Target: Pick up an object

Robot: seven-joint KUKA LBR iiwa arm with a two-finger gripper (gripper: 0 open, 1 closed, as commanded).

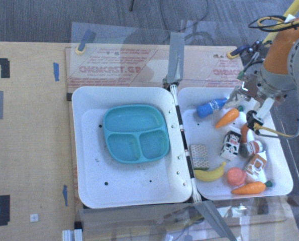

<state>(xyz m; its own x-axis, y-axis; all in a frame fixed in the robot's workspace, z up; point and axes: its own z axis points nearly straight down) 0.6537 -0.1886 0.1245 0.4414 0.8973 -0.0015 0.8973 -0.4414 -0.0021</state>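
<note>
A wooden bench [28,144] held two shallow white bins side by side. The left bin [89,185] contained a turquoise divided tray [136,133] lying flat near its middle. The right bin [285,179] held a scatter of small toy items. The grey arm [285,59], with its orange band, reached in from the right above the far right corner of that bin, and its gripper [245,100] hung just over the far edge, near a blue bottle [210,107] and an orange carrot [226,117]. Whether the gripper was parted or closed could not be told. Nearer the camera lay a black-and-white carton [231,144], a speckled grey block [199,156], a yellow banana [210,173], a pink ball [235,176] and a second carrot [249,188].
</note>
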